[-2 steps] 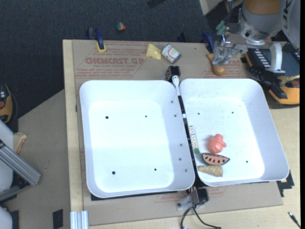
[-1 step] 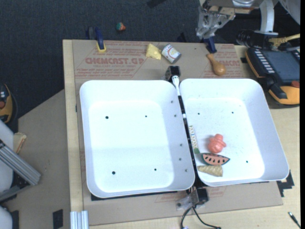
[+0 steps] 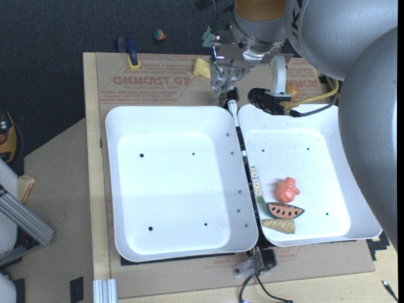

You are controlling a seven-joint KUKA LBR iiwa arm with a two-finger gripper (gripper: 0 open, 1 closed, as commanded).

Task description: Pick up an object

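Observation:
The right bin [image 3: 328, 169] holds a pink-red lumpy toy [image 3: 287, 189], a watermelon-slice toy [image 3: 285, 211] and a tan wedge [image 3: 279, 226], clustered near its front left corner. A thin black-and-white stick [image 3: 239, 137] lies along the seam between the bins. A pale printed strip [image 3: 255, 185] continues that line. My gripper [image 3: 225, 87] hangs at the far end of the seam, over the bins' back rims and just above the stick's upper end. It is well away from the toys.
The left bin [image 3: 126, 169] has bare white walls. On the cardboard behind the bins sit a yellow scrap [image 3: 202, 68] and a blue-and-yellow clamp [image 3: 132, 52]. A small coloured object [image 3: 161, 35] lies on the dark floor beyond. The arm's grey bulk covers the upper right.

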